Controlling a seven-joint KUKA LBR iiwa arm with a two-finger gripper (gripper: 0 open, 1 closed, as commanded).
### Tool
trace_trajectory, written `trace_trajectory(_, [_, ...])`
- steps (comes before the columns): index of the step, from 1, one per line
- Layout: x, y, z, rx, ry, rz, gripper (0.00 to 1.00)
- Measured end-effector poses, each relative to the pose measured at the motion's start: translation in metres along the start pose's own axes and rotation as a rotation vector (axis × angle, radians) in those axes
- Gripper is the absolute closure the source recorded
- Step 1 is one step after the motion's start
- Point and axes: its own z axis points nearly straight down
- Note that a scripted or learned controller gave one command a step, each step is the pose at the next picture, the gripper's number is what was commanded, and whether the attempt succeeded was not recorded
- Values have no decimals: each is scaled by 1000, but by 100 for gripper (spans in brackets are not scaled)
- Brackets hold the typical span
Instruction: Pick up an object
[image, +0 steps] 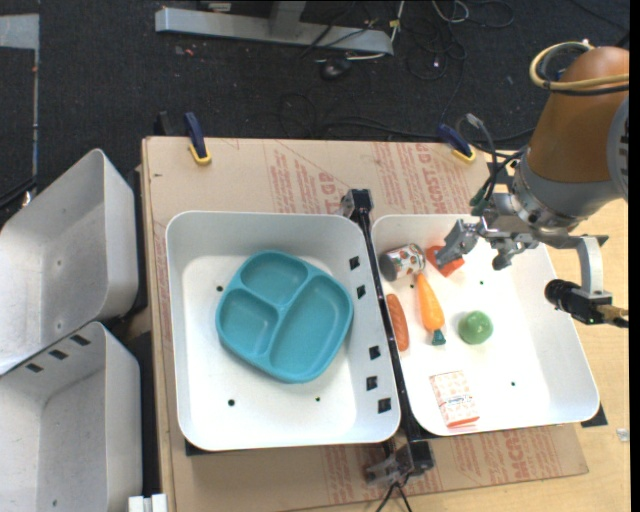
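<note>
My gripper (478, 243) hangs over the top of the right bin (560, 385), near its back edge. I cannot tell if it is open or shut, and I cannot tell if it has hold of anything (it looks too small and dark from up here). My arm (580, 120) comes in from the right, grey with an orange part on top.

Just left of my gripper is a small red block (447, 262). It looks very close to my gripper, but I cannot tell if they touch. Beside the block, closer to the wall between the bins, sits a small shiny can (403, 261).

Below those lies a carrot (431, 307), orange with a green tip at its low end. A hot dog (398, 321) lies just left of it, along the bin's left wall. A green ball (475, 327) sits to the right of the carrot, a little apart from it. Near the front of the bin lies a flat white packet (455, 398) with red on it, well apart from the rest.

The left bin (200, 400) has a blue plate (285, 315) in it. The plate has three parts, and it lies flat in the middle.

Both bins sit on a brown board (290, 170).
</note>
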Motion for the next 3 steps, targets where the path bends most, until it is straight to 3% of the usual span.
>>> trace_trajectory(1, [0, 2, -6, -12, -1, -2, 0])
trace_trajectory(3, [2, -4, 87, -8, -1, 1, 0])
